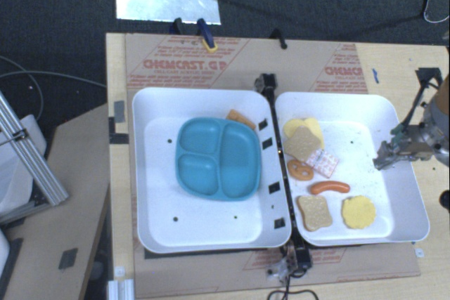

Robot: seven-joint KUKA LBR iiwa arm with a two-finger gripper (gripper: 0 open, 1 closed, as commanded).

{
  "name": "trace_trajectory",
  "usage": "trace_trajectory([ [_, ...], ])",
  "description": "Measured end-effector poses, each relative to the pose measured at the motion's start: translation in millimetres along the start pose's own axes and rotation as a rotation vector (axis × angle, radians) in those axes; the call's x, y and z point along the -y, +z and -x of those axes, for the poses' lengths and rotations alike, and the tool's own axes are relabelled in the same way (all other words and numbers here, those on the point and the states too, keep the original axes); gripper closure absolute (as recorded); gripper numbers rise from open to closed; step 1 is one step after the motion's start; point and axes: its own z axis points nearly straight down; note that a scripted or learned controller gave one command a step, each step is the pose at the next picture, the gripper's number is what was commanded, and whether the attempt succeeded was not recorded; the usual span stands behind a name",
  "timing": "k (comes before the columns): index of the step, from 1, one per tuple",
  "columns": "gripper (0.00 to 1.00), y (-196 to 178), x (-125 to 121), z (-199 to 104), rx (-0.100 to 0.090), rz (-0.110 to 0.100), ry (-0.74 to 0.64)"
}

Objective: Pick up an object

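Approach step. Gripper (pixel 385 159) over right bin (pixel 406 218) near its right wall, finger state unclear, holding nothing visible. Next: reach left toward sausage (pixel 330 187) or bread slice (pixel 313 212).

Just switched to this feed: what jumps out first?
A blue divided plate sits in the middle of the left bin. The right bin holds toy food clustered at its left side: bread slice, sausage, pretzel. The gripper hovers over that bin's right part.
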Motion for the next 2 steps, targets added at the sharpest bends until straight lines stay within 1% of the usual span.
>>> trace_trajectory([
  [1, 1.0, -15, -2, 2, 0.004, 0.009, -0.002],
  [2, 1.0, -4, -38, 44, 0.005, 0.007, 0.006],
])
